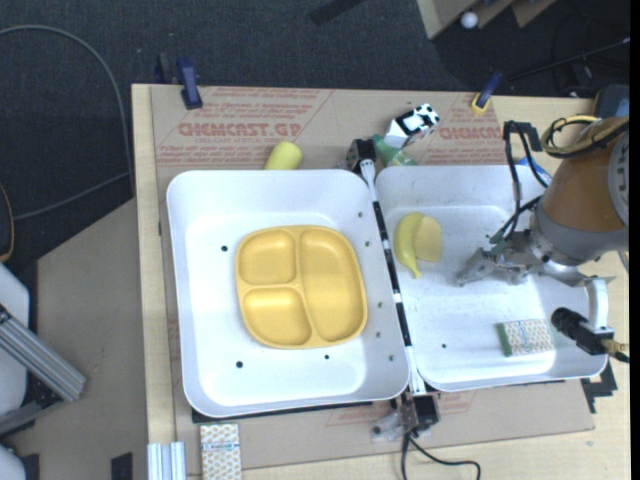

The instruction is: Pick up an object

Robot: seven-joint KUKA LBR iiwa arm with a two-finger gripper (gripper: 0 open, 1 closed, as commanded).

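Note:
In the right bin (470, 368), a yellow banana-shaped piece (415, 240) lies near the left wall. A small green and tan patterned block (527, 336) rests near the front right corner. My gripper (492, 266) hangs low over the middle of the right bin, to the right of the yellow piece and above the block in the view, apart from both. The arm's orange band (585, 196) is above it at the right. A yellow divided plate (300, 286) sits in the left bin (200, 218).
Behind the bins lie a small yellow object (284, 155) and a black-and-white toy (414, 122). Blue clamps (188, 83) hold the bench's back edge. Cables (520, 153) loop near the arm. A patterned card (220, 448) lies at the bench's front.

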